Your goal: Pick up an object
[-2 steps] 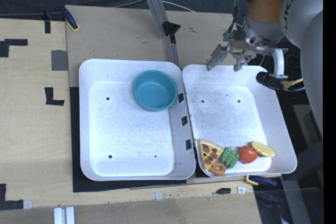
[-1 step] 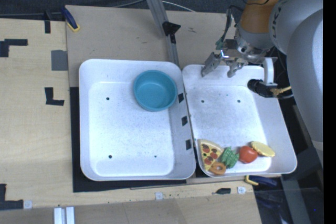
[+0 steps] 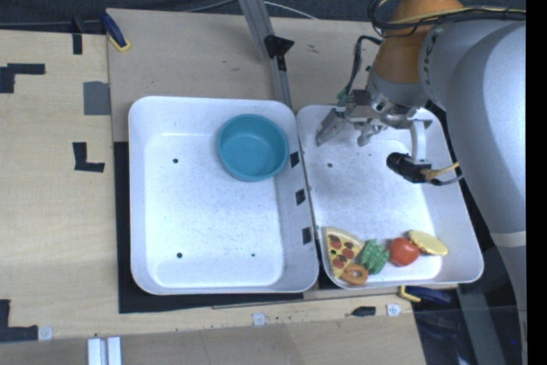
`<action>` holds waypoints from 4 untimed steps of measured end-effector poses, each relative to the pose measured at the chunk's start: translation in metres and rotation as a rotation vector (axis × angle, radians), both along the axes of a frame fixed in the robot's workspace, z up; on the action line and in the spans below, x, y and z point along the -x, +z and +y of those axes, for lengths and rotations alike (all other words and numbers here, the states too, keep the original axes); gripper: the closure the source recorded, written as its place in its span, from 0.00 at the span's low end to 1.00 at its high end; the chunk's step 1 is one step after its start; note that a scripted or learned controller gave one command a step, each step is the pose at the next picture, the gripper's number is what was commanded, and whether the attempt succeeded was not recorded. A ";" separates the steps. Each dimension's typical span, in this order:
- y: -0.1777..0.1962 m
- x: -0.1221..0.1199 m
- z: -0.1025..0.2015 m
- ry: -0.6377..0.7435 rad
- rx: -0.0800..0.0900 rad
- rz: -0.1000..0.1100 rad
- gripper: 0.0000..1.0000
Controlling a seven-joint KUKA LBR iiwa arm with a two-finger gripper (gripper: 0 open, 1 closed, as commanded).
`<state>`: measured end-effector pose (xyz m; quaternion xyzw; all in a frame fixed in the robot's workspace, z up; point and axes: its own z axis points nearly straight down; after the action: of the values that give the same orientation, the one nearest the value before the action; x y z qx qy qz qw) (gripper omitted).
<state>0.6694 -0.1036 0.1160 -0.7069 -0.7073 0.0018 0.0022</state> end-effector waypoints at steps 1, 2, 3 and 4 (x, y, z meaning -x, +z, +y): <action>0.013 -0.001 0.000 0.001 0.001 -0.005 1.00; 0.074 0.002 -0.004 0.000 0.001 -0.010 1.00; 0.116 0.001 -0.004 0.000 0.001 -0.009 1.00; 0.125 0.022 0.046 0.003 -0.001 -0.007 1.00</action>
<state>0.6470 -0.0578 0.2413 -0.7057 -0.7085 -0.0009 0.0000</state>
